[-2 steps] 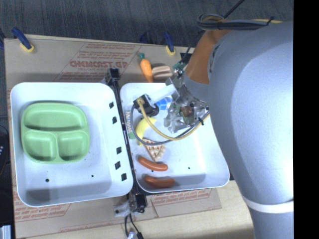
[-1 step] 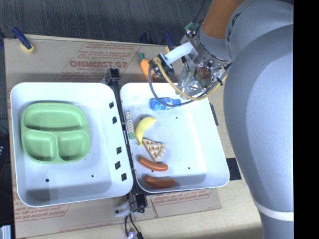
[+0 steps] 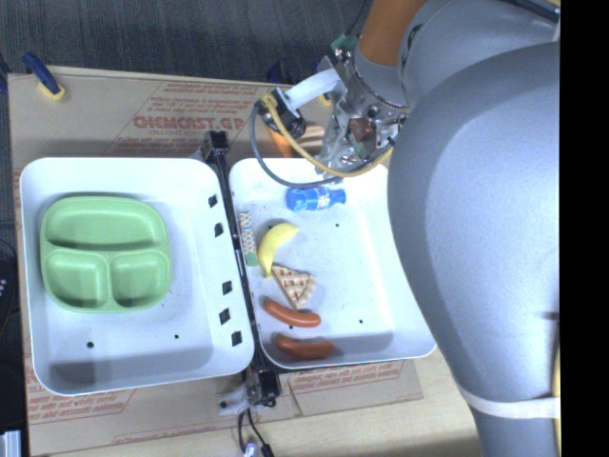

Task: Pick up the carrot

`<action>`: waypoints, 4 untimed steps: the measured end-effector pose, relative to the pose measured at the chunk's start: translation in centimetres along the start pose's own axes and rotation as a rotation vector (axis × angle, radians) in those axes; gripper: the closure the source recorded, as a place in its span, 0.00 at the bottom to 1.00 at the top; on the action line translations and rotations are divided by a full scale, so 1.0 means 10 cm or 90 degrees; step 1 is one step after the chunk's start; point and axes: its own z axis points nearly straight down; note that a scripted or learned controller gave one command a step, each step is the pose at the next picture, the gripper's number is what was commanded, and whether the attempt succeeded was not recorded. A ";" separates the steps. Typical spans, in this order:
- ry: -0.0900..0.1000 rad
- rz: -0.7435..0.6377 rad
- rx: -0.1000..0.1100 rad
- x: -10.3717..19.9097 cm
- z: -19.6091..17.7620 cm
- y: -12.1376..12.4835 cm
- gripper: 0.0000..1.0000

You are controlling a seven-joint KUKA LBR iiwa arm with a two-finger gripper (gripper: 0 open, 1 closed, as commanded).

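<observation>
A small orange shape, apparently the carrot (image 3: 279,144), shows at the far left corner of the right bin (image 3: 381,284), partly hidden behind a loop of yellow and black cable. My gripper (image 3: 354,143) hangs over the bin's far edge, to the right of that orange shape and just above a blue object (image 3: 314,199). Wrist hardware and cables crowd around the gripper. The grey arm covers the bin's right side.
In the right bin lie a banana (image 3: 274,244), a waffle-like wedge (image 3: 293,285) and two sausages (image 3: 292,316) (image 3: 304,347). The left bin (image 3: 190,350) holds a green divided tray (image 3: 105,252). A black clamp rail (image 3: 231,255) runs between the bins.
</observation>
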 end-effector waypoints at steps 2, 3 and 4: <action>0.000 0.007 0.001 -0.14 0.53 0.27 1.00; -0.002 0.011 0.002 -0.70 0.47 -0.06 1.00; -0.001 -0.001 0.001 -0.84 0.25 -0.77 1.00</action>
